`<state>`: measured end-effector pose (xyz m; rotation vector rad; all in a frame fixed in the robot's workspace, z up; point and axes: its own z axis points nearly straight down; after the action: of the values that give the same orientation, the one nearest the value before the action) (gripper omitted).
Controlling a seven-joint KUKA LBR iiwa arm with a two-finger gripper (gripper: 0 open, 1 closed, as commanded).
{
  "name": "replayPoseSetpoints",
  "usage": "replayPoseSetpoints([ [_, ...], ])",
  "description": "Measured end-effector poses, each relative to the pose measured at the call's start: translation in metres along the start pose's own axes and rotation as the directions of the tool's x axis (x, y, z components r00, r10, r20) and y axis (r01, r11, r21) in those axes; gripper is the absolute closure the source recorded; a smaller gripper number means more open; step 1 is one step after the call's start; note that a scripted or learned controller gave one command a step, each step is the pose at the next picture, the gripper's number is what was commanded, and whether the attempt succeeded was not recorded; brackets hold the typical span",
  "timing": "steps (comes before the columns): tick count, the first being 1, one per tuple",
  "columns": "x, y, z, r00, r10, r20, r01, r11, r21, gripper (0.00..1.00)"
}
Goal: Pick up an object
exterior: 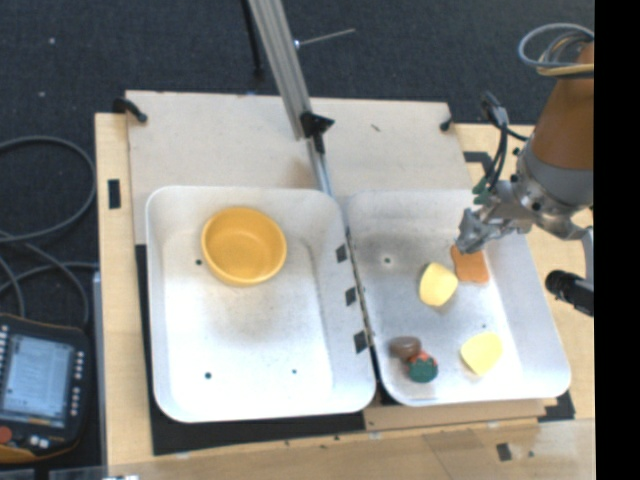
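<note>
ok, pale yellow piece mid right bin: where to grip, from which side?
Judging from the view, straight down from above. The pale yellow piece lies free on the right bin floor, its left and lower sides open. The orange block sits close at its upper right, so probably close the fingers across its upper-left and lower-right flanks.

Glossy plastic yellow bowl in scuffed matt white bin.
</note>
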<state>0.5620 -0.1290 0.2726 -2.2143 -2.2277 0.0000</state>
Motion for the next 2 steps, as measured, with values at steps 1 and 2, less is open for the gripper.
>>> replayPoseSetpoints([
  [1, 0.044, 0.018, 0.014, 1.0, 0.0, 0.0, 0.0, 1.0, 0.001, 1.0],
  [2, 0.094, 0.043, 0.015, 1.0, -0.001, 0.0, 0.001, 1.0, -0.003, 1.0],
])
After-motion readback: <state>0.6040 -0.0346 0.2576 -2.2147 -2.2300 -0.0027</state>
